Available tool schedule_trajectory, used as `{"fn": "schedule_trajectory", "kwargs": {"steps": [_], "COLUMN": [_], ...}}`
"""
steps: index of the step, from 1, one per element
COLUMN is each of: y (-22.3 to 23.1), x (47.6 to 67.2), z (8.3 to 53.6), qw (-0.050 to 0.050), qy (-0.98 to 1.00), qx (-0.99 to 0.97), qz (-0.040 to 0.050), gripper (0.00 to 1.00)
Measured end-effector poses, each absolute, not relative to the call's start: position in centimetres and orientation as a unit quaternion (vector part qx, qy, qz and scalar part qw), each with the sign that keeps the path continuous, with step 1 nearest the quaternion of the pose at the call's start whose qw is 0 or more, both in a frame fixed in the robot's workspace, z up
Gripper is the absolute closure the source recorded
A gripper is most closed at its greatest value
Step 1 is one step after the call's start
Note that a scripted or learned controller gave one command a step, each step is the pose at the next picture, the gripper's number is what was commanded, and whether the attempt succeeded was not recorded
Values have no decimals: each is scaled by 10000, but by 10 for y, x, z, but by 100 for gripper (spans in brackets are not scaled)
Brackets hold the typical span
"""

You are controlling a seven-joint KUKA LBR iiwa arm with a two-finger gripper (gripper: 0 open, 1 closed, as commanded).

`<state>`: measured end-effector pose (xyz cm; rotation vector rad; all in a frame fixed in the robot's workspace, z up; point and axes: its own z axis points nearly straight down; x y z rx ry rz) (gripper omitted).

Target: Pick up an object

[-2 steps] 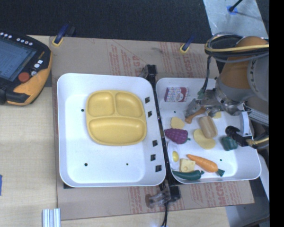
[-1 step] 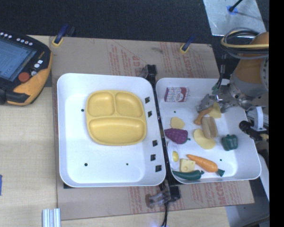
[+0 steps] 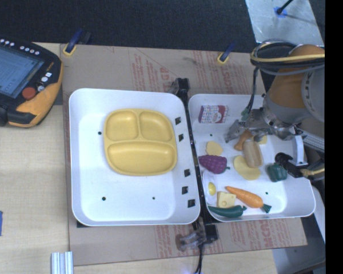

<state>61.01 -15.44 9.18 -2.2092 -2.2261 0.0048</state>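
On the left bin [image 3: 86, 153], a yellow tray [image 3: 140, 141] sits alone, well clear of the action. Across the divider, the right bin [image 3: 297, 207] is crowded: grapes [image 3: 213, 163], cheese [image 3: 226, 199], carrot [image 3: 246, 196] along the front edge. And up by the far right corner, the gripper [image 3: 252, 131] hangs right over a tan sausage [image 3: 252, 153], its long axis running front to back, just beneath. Fingers spread or closed? Can't tell from up here.

Robotics lab, teach pendant [image 3: 20, 81] on bench, clamped cardboard [image 3: 131, 59], two white bins [image 3: 83, 153]
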Motion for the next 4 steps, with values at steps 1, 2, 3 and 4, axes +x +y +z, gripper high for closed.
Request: {"fn": "schedule_trajectory", "kwargs": {"steps": [1,2,3,4], "y": [-176,-145,-154,-167], "x": [606,610,652,657], "z": [92,92,93,93], "qw": [4,26,-11,-4], "qy": [-7079,-7098,-7095,-7083], "qx": [-7064,-7044,-7047,-7060], "qz": [14,15,-1,6], "gripper": [0,0,0,0]}}
